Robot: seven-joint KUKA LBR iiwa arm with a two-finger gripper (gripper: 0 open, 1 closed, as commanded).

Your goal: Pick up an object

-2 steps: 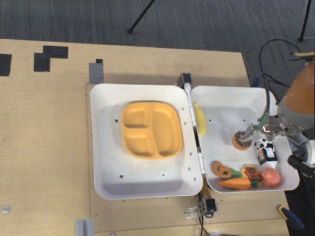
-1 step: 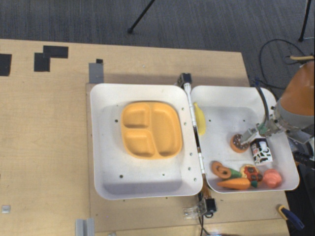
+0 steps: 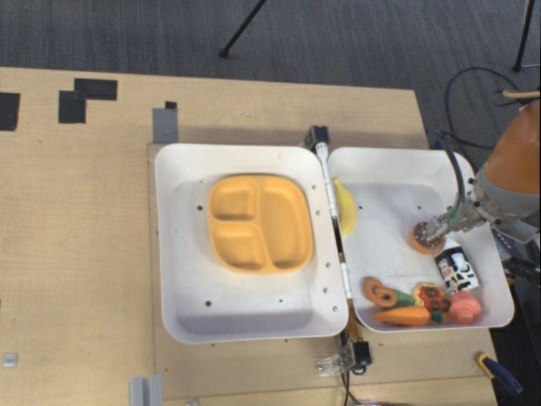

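Observation:
My gripper (image 3: 434,229) reaches in from the right over the right bin (image 3: 389,201). It hangs just above a brown round donut-like toy (image 3: 423,238) and touches or nearly touches its right side. Below it lies a black-and-white packet (image 3: 456,269). Along the bin's near edge lie a brown pretzel-like piece (image 3: 379,293), an orange carrot (image 3: 404,315), a small red and green piece (image 3: 430,296) and a pink round toy (image 3: 465,308). A yellow banana-like piece (image 3: 345,207) rests against the bin's left wall.
The left bin (image 3: 186,227) holds a yellow divided plate (image 3: 259,223). A metal bar (image 3: 330,210) runs between the two bins. The arm's orange band (image 3: 517,150) stands at the right edge above the bin's right rim. Cables hang at the near edge.

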